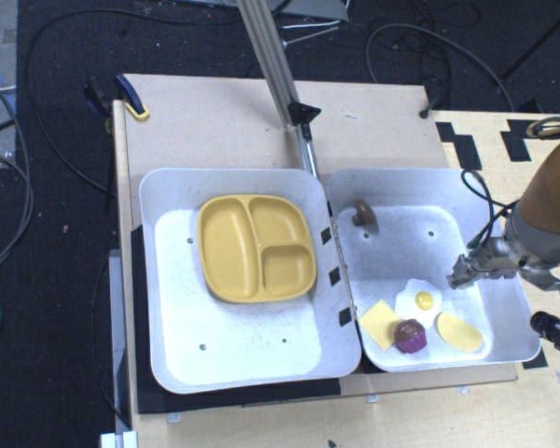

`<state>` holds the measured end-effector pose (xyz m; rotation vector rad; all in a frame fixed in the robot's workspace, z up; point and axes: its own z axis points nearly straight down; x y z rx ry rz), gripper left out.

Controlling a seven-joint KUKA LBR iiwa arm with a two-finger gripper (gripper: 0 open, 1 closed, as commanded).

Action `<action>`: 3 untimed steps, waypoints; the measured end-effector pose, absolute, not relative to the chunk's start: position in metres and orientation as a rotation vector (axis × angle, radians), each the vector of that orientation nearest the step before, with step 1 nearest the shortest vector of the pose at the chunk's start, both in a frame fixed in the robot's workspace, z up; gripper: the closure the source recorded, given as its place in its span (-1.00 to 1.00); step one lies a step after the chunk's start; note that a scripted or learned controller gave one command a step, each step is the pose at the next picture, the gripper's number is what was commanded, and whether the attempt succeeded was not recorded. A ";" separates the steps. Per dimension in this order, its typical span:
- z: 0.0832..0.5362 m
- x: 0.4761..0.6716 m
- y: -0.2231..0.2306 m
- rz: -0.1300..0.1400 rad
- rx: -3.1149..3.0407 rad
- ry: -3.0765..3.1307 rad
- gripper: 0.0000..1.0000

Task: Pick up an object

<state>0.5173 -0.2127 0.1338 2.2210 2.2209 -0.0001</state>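
Note:
The right bin (392,227) holds a small brown piece (364,217) near its back left. Along its front lie a yellow cheese slice (381,324), a purple round piece (410,336), a fried egg (422,301) and a yellow oval chip (460,332). My gripper (469,271) hangs over the bin's right side, just right of the fried egg and above the yellow chip. Nothing shows between its fingers.
The left bin (168,278) carries a yellow divided plate (258,247). A metal pole (271,49) slants down to the back edge between the bins. Cables trail on the dark floor around the bench.

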 end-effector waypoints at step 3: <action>0.244 0.529 -0.212 0.001 2.217 2.222 1.00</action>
